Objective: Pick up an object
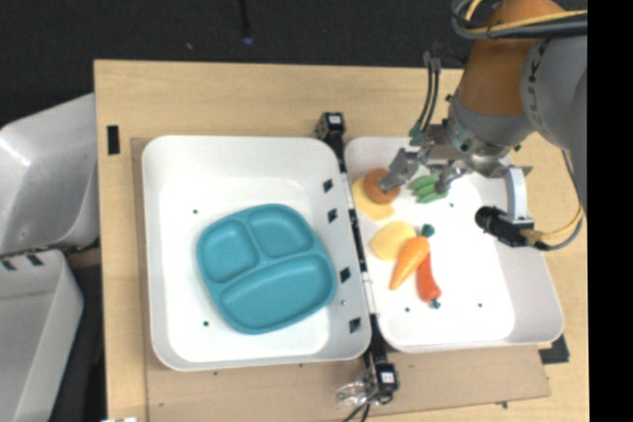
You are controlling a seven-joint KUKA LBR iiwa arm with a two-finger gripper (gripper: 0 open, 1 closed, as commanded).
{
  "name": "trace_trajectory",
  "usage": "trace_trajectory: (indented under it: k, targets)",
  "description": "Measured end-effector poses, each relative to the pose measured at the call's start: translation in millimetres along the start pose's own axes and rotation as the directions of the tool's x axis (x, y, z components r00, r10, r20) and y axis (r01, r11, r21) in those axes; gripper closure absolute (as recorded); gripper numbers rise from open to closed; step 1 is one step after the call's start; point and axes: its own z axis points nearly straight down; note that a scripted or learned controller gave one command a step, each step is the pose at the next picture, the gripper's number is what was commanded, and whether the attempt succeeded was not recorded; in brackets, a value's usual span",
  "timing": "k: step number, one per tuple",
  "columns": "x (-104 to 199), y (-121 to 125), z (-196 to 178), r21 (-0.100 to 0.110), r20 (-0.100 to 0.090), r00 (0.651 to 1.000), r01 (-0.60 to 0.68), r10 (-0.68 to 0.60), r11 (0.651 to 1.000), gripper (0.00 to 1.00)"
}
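Two white bins sat side by side; the left bin (163,242) carried one blue divided plate (264,266), parked flat and well apart from my work. My right bin (514,311) held the toy food bunched at its left end: one red pepper (427,283), one carrot (409,261), one yellow piece (390,237), one orange-topped piece (375,192) and one green bit (429,189). My gripper (423,169) hung over that far cluster, fingers spread open, nothing between them, presumably lined up for a grab.
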Motion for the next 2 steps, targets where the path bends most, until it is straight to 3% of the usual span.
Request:
trace_trajectory:
  k: [1,2]
  targets:
    - [0.0,3.0,-7.9,-0.014,0.001,1.0,0.003,-0.003,1.0,0.0]
    - [-7.7,-4.0,40.3,-0.009,0.003,1.0,0.0,0.0,1.0,0.0]
